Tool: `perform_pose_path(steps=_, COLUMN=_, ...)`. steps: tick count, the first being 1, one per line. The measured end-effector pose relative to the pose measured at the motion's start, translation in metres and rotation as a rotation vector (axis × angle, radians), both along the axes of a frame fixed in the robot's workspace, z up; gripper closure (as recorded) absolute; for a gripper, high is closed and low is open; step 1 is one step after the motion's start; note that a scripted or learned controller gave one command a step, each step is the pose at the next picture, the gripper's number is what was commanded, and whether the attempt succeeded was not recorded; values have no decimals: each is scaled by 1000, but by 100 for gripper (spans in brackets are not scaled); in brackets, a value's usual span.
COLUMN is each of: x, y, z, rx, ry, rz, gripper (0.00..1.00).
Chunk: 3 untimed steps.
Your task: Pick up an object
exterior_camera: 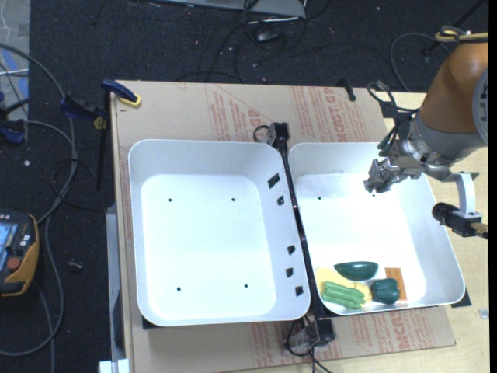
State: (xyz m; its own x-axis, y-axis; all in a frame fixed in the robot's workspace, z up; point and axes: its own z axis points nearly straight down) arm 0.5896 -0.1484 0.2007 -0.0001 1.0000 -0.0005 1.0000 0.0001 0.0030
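We see the arm [458, 92] coming in from three o'clock, its gripper [380, 179] hanging over the upper part of the right bin [435, 231], toward that bin's one o'clock corner. The gripper is a small dark cluster at this slant, and we cannot tell whether it is apart or together; we see nothing held there.

The objects sit well apart from the gripper, gathered at the right bin's six o'clock edge. We make out a dark green bowl-shaped piece [356, 270], with a light green ridged object [342, 294] just below it toward seven o'clock, a teal green chunk [385, 290] at its five o'clock, and an orange block [395, 275] just beside the teal one, partly behind it.

The left bin [203, 239] lies at nine o'clock of the right one, the two touching along a black divider [291, 208]. Both rest on the cardboard-covered table [194, 111].
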Motion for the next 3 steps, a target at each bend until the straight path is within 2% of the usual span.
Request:
perform_pose_path(steps=1, x=1, y=0, z=48, rx=0, ry=-1, rz=0, gripper=100)
perform_pose_path(steps=2, x=14, y=45, z=37, rx=2, ry=4, rz=4, gripper=100)
perform_pose_path(steps=3, x=23, y=107, z=29, rx=2, ry=3, rz=5, gripper=100)
